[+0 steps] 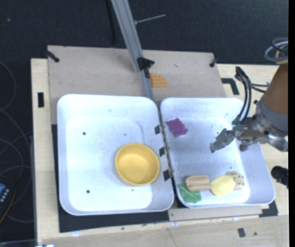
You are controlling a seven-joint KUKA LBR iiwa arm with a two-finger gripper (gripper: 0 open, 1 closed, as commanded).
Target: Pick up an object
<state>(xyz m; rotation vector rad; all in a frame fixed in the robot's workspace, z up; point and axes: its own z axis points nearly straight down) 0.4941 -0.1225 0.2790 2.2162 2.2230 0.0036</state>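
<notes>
The yellow lemon-shaped toy [222,186] lies along the near wall of the right bin [255,197], touching the tan cylinder [197,182] on one side and a speckled piece [235,178] on the other, its long axis roughly along that wall. From the lemon toy the gripper [223,141] hangs farther up the bin, over bare floor, so the lemon toy sits nearer the bin's front edge than the tool. The arm reaches in from beyond the lemon toy's far side with the wrist slanted down; whether the jaws are apart I cannot tell

The pale wood surface [41,153] is carrying two white bins side by side, the left bin [75,122] touching the right bin [255,181] along a shared edge. A tan board [101,71] is lying behind them, with a small orange piece [158,81] resting on it.
</notes>
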